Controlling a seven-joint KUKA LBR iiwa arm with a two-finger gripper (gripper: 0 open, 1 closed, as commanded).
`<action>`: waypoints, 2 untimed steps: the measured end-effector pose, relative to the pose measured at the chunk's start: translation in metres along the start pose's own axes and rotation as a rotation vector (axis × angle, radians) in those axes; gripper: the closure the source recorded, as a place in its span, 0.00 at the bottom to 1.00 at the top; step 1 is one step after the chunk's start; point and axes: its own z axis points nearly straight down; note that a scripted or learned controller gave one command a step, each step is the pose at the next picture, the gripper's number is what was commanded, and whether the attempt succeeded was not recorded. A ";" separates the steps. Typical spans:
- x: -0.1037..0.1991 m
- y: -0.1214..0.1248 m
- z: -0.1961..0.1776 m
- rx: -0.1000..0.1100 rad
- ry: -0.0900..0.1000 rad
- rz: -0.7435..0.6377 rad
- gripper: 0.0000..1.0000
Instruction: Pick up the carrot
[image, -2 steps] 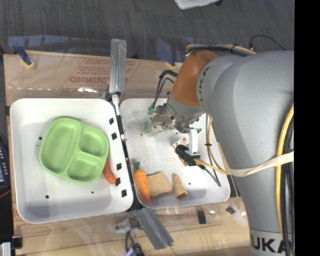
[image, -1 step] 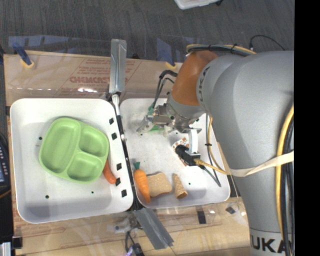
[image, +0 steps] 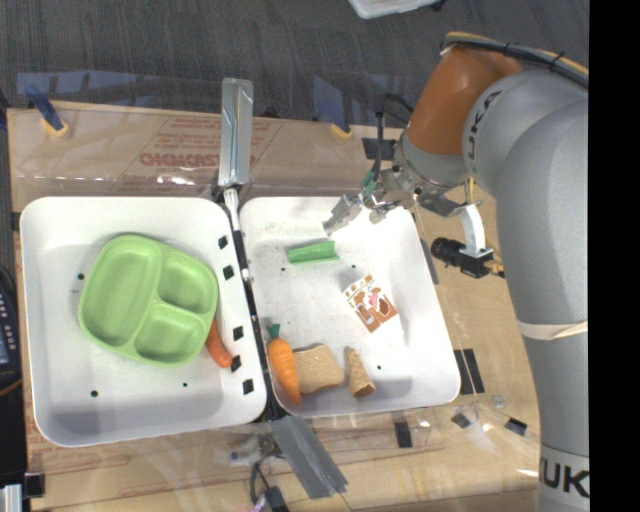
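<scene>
Looking down from the camera view, the gripper (image: 347, 213) is seen over the far edge of the right bin (image: 420, 300), hanging from the arm (image: 520, 180) that reaches in from the right. How far it is opened cannot be told at this angle, and nothing is seen held in it. A carrot (image: 284, 366) is found in the near left corner of the same bin, close against the wall that divides the bins, with its leafy end toward the far side and its tip toward the near rim; its long axis is judged to run roughly near-to-far, tilted slightly. A piece of bread (image: 318, 368) is pressed against its right side, and a cone (image: 359, 373) lies just beyond that. A second orange piece (image: 218, 347), possibly another carrot, is seen in the left bin (image: 50, 300), tucked beside the green plate (image: 150, 298). From the gripper, the carrot lies well apart, toward the near side and somewhat to the left, past a green stick (image: 311, 252); a small packet (image: 371, 303) lies off to the right of that line. The coming move is judged to call for travel across the bin and a grasp across the carrot's short width, with wall and bread leaving little room.
</scene>
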 end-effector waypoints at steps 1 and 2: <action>0.078 -0.048 0.025 0.007 0.005 -0.193 0.00; 0.144 -0.109 -0.011 0.004 0.003 -0.291 0.00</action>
